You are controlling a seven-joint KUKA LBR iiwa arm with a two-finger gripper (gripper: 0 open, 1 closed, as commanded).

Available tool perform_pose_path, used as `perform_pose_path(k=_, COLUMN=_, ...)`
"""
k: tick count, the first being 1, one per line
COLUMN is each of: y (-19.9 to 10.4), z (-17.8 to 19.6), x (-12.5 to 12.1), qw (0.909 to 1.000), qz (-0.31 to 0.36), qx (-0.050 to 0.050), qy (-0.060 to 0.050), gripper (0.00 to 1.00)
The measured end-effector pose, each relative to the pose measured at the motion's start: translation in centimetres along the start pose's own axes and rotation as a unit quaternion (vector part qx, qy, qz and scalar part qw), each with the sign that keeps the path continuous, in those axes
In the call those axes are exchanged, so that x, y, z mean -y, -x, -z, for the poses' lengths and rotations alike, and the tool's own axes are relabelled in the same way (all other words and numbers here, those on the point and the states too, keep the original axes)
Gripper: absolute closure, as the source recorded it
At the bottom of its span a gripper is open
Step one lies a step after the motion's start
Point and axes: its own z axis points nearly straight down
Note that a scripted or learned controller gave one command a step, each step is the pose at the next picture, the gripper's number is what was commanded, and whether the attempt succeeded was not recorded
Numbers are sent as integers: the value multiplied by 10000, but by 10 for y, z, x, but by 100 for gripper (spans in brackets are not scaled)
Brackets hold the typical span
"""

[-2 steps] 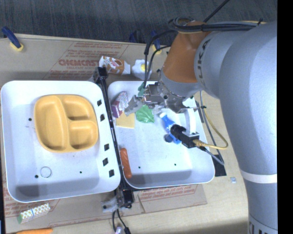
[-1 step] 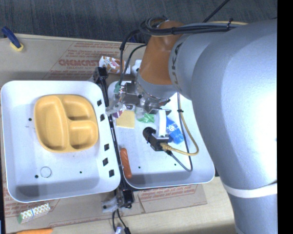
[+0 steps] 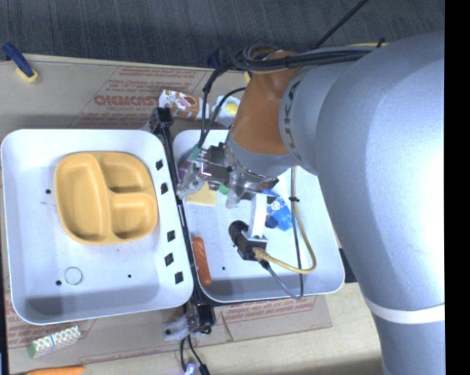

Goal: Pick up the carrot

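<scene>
While my tool [image 3: 216, 180] hovers, grip unreadable, cardboard [image 3: 102, 84] covers the counter.
Carrot [image 3: 201, 260]: slim, orange, against the right bin's [image 3: 313, 276] left wall.

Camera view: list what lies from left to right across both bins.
Yellow divided tray in the left bin → carrot at the right bin's left wall → claw → blue item.

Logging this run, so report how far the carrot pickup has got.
Done: the arm has reached over the right bin. In hand: the claw sits near that bin's upper left. Left: the carrot lies by the bin's left wall, below the claw, not gripped or lifted.
</scene>
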Motion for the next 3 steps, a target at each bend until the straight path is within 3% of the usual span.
perform_pose_path(k=2, y=-1, z=1, x=-47, qw=9965, qz=-835, qx=-3, qy=12, gripper=0)
perform_pose_path(k=3, y=-30, z=0, x=-14, qw=9529, qz=-3032, qx=-4, qy=-10, gripper=0)
